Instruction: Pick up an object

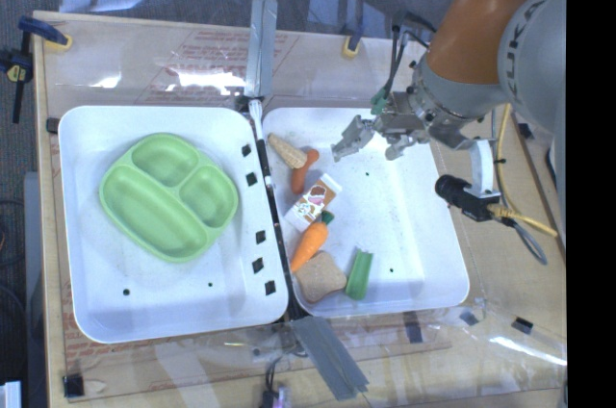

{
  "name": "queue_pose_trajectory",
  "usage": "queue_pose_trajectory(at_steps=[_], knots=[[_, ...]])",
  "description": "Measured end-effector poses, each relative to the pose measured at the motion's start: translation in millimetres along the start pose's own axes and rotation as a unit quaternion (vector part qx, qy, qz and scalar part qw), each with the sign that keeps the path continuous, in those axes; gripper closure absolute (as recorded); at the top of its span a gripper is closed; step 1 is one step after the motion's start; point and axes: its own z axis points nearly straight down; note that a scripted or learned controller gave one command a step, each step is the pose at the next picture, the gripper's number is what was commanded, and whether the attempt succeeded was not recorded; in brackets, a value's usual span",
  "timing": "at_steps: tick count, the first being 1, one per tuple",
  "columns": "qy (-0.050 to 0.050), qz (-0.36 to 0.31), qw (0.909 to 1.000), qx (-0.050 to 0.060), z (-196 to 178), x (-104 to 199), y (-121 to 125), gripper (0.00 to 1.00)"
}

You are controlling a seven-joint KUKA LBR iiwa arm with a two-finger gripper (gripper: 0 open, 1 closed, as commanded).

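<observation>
Objects for picking lie in the right white bin (423, 242), below and to the left of the two-finger gripper (375, 139): a tan cone-shaped piece (285, 149), a reddish sausage-shaped piece (304, 168), a small printed white and orange card (315, 201), an orange toy carrot (309, 243) with a green tip, a tan bread-like slab (320, 276) and a green block (359, 273). They cluster along that bin's left wall, several touching or overlapping, so their edges are hard to separate. The gripper hangs over the bin's upper middle with its fingers spread apart and nothing between them. Farther left of the gripper, the left white bin (87, 300) holds a green three-compartment plastic plate (169, 195). The grey and orange arm (491, 31) is cut off at the right.
</observation>
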Motion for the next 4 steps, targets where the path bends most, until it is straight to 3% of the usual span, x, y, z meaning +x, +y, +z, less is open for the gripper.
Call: queue_pose_trajectory(at_steps=[1,2,3,4], knots=[[0.0,-0.017,0.9999,0.001,162.2,17.7,14.8,0.0],[0.0,-0.019,0.9998,0.001,152.2,17.1,15.3,1.0],[0.0,-0.019,0.9998,0.001,152.1,17.0,15.3,0.0],[-0.006,-0.041,0.9991,-0.005,172.6,24.4,-21.4,0.0]])
